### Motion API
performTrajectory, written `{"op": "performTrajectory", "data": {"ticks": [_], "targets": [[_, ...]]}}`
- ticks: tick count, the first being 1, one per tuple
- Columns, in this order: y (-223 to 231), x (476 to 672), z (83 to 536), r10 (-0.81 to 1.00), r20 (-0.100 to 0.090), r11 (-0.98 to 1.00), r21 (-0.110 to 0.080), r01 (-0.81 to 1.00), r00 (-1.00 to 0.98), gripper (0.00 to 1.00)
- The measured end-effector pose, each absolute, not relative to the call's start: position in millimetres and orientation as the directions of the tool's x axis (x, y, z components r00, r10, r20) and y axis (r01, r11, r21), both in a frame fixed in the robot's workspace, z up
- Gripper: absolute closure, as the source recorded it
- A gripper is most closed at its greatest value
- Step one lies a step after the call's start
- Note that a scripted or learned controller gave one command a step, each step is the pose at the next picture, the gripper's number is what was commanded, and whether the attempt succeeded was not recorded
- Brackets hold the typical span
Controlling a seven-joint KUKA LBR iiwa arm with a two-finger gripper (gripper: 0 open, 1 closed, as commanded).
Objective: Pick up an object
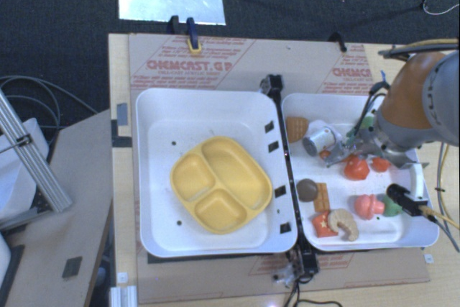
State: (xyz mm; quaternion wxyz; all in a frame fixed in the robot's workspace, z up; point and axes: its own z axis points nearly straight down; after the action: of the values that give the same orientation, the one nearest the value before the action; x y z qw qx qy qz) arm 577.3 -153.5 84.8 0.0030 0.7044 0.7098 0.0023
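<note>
While the gripper (pixel 338 154) hovers low in the right bin (pixel 424 230), its grip state seems unreadable

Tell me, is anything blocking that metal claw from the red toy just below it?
Nothing visible. The end effector sits low in the right bin, and the red toy lies just beside it with bare bin floor between. A white cup lies close by, on the other side.

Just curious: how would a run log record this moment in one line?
arm: over right white bin | pincer: beside red toy tomato | yellow divided plastic tray: left bin
</note>
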Motion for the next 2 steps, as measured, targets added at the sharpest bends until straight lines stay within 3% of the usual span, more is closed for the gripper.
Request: {"op": "performTrajectory", "data": {"ticks": [1,2], "targets": [[-175.1,618.2,85.3,1.000,0.007,0.010,0.006,1.000,-0.010,0.00],[-137.6,664.7,86.7,1.000,-0.001,0.010,-0.004,1.000,-0.010,0.00]]}}
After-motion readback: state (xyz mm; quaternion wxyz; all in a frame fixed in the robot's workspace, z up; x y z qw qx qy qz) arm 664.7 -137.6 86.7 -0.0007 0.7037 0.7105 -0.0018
